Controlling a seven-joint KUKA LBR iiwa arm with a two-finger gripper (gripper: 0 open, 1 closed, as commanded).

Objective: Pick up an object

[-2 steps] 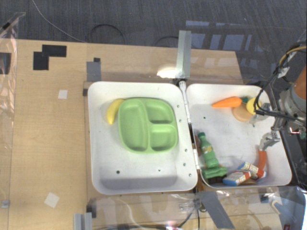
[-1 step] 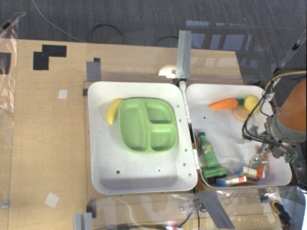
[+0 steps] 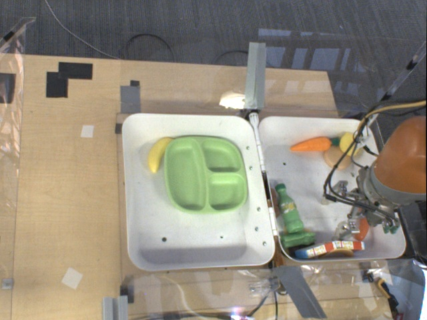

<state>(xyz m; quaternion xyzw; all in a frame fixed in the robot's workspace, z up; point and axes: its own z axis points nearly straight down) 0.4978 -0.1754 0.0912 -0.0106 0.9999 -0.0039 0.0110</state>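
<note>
Camera view looks down on a wooden counter (image 3: 67, 199) carrying two white bins side by side. The arm (image 3: 403, 162) comes in from the right, over the right bin (image 3: 313, 179), and its claw (image 3: 357, 222) hangs low near that bin's front right corner. Whether the claw is open or closed cannot be told from this angle; cables and metal parts cover it.

Just beside the claw, partly tucked under it, sits one small orange-red object (image 3: 362, 228), whose kind is not clear. Just in front of the claw, along the bin's front wall, lies one long flat item (image 3: 328, 249) in red, white and blue. To the claw's left lies one green bottle (image 3: 291, 217), its neck pointing toward the back of the bin. Toward the back wall, apart from the claw, lie one carrot (image 3: 311, 145), one yellow lemon-like piece (image 3: 347, 141) and one pale tan piece (image 3: 333, 157), grouped close together.

The left bin (image 3: 143, 232) holds one green divided plate (image 3: 204, 173) with three compartments, and one banana (image 3: 156, 154) touching the plate's left rim.
</note>
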